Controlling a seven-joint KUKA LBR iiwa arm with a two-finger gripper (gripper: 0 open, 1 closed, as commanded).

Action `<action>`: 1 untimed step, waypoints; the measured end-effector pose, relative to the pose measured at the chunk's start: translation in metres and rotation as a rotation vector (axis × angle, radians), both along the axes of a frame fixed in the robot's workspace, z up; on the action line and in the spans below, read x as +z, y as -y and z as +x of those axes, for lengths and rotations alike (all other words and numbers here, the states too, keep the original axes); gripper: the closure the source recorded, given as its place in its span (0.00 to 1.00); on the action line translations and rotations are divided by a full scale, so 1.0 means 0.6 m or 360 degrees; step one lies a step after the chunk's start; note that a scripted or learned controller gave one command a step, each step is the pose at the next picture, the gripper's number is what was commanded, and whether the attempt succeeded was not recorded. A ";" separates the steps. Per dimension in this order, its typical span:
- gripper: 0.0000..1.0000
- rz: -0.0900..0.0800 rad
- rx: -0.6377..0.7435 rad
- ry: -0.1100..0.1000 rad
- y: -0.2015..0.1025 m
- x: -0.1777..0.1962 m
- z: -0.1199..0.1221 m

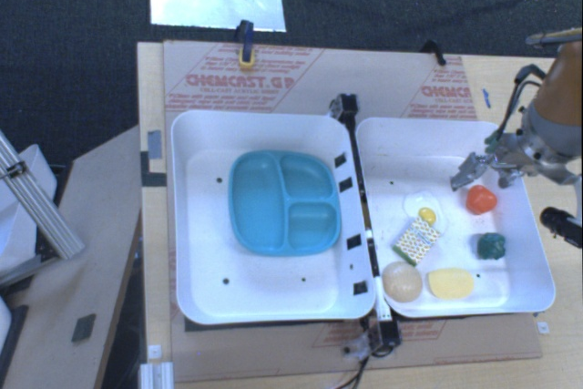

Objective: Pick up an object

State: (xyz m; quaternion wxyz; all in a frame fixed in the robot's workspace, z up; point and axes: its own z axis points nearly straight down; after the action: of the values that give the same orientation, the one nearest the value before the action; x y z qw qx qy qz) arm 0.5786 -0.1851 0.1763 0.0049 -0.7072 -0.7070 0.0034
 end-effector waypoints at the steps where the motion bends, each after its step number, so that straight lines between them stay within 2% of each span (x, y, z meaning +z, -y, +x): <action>1: 0.00 -0.0004 0.0005 0.0020 -0.001 0.014 0.005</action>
State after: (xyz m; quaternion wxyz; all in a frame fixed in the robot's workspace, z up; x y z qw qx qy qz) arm 0.5816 -0.1845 0.1845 -0.0006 -0.7061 -0.7081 -0.0003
